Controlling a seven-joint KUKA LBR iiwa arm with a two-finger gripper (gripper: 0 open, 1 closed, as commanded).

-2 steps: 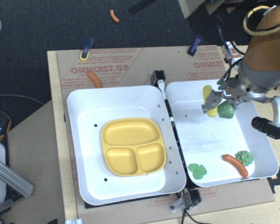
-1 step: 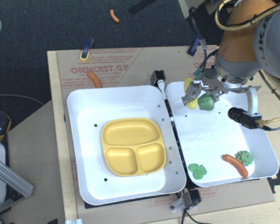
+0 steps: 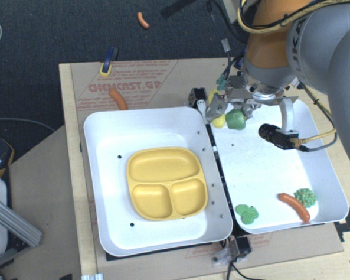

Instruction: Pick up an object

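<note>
Arm (image 3: 310,33): grey with an orange band, reaching in from the upper right of the frame and ending over the top of the right bin.
Gripper (image 3: 235,112): at the upper left corner of the right bin, just beside the wall the two bins share.
Jaws: around a green piece, which sits between the fingers; a small yellow piece touches it on its left.
Green piece (image 3: 236,120): rounded, at the gripper tips, top left of the right bin.
Yellow piece (image 3: 219,122): small, just left of the green piece, near the shared wall.
Right bin (image 3: 265,172): white and shallow; its middle floor is bare.
Sausage (image 3: 294,206): orange-red, lying at a slant in the lower right of the right bin.
Broccoli (image 3: 305,197): green, touching the sausage's upper right side.
Leafy green (image 3: 247,213): in the lower left of the right bin, well apart from the sausage.
Left bin (image 3: 106,170): white, holding a tray.
Tray (image 3: 166,182): yellow, three compartments, in the middle of the left bin.
Black cable piece (image 3: 278,136): hangs from the wrist over the upper right bin.
</note>
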